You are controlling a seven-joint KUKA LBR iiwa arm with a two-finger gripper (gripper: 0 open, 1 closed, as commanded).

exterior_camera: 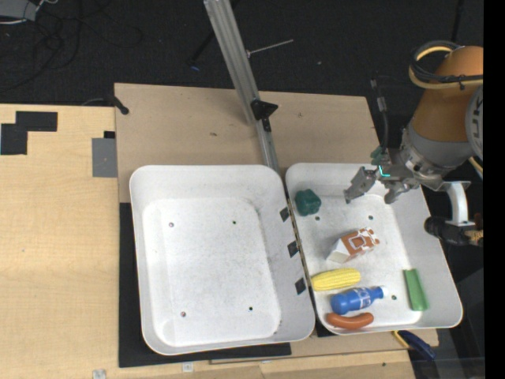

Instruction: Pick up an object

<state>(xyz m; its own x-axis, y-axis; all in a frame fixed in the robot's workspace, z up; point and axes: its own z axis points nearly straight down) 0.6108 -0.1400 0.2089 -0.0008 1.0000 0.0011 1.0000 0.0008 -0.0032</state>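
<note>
My gripper (373, 191) hangs over the back of the right bin (438, 290), its two fingers spread open with nothing between them. A dark green lump (307, 202) lies to its left near the bin's back left corner. In front of the gripper lies a small white and brown carton (355, 245). Further forward are a yellow corn cob (336, 279), a blue bottle (356, 298) and a red sausage (349, 320). A green bar (415, 289) lies at the bin's right side.
The left bin (207, 251) stands beside the right one, with black clips on the shared rim. A slanted metal rail (239, 69) runs from the back down to the bins' junction. The arm's orange band (446, 93) rises at the right.
</note>
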